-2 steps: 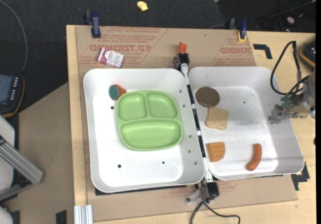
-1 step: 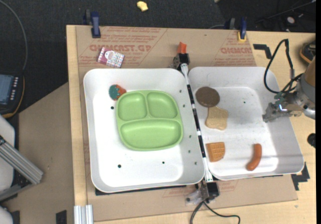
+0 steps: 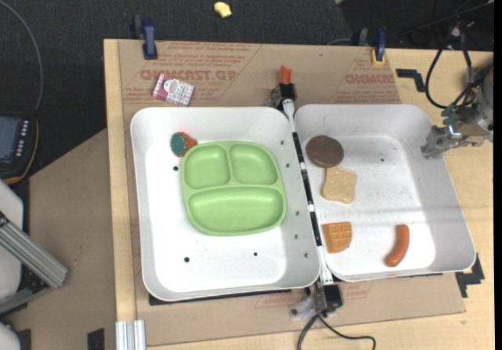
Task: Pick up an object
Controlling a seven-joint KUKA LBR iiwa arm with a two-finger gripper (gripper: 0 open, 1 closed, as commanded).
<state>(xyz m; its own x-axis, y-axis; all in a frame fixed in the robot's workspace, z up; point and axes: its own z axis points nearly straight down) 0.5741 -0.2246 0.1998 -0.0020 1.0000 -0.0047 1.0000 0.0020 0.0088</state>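
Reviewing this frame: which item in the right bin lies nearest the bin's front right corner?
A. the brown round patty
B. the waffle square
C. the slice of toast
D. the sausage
D. The sausage lies near the front right corner of the right bin, while the patty, toast and waffle line up along the bin's left side.

I see my gripper [image 3: 439, 140] low at the right bin's [image 3: 439, 207] far right rim, with the wrist trailing off to the right above it.
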